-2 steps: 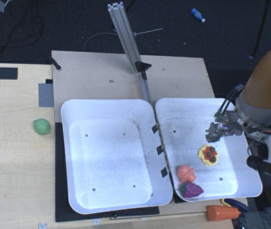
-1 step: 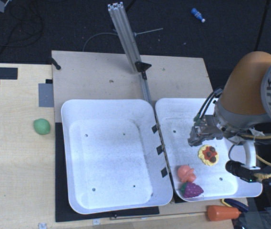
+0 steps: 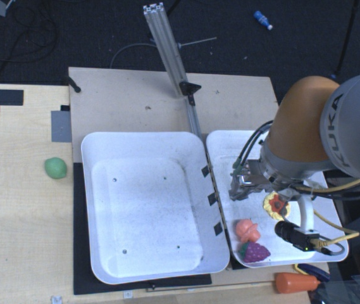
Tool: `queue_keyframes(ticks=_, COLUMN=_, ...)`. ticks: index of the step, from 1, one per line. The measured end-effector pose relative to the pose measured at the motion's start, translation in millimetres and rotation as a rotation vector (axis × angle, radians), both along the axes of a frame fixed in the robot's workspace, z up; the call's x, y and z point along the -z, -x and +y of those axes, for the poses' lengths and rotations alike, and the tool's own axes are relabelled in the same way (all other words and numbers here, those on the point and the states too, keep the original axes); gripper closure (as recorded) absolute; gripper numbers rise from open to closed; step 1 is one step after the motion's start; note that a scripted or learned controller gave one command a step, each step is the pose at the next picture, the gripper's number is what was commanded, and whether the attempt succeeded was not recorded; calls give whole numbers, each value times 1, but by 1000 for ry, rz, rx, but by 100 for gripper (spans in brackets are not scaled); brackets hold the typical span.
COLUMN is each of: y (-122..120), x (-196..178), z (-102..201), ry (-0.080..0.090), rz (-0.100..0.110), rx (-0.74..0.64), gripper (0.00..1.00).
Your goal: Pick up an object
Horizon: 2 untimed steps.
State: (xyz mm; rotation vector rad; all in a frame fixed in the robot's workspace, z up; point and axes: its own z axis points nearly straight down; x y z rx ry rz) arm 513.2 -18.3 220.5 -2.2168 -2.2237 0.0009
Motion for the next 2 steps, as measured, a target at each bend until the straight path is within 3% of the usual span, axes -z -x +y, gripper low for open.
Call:
queue_keyframes(ticks=1, y=-1, x=-7, z=51, ry=0, rz=-1, rx=0, gripper=100)
queue_keyframes(ticks=2, y=15, x=0, z=107, ry=0, rz=0, rx=-1, gripper=100)
